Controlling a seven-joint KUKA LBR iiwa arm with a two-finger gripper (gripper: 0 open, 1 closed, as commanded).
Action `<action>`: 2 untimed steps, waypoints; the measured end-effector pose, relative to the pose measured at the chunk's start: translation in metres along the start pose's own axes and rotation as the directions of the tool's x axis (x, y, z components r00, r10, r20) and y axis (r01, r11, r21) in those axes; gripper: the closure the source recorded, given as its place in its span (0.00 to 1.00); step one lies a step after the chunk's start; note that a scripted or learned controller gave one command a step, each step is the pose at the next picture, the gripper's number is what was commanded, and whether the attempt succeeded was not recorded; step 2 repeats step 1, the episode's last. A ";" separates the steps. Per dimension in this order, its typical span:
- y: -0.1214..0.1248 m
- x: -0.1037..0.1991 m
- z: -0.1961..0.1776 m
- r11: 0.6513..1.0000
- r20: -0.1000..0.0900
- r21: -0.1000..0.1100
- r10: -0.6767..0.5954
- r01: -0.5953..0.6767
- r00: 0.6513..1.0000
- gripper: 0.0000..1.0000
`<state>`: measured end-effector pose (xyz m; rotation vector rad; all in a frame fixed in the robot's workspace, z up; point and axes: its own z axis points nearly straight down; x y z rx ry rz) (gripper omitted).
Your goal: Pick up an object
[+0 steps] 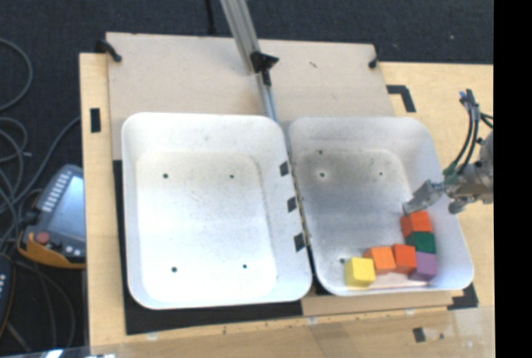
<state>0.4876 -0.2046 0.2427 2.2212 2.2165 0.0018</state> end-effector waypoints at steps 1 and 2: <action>0.001 -0.001 -0.011 1.000 0.002 -0.004 -0.001 0.001 1.000 1.00; 0.001 -0.001 -0.011 1.000 0.002 -0.004 -0.001 0.001 1.000 1.00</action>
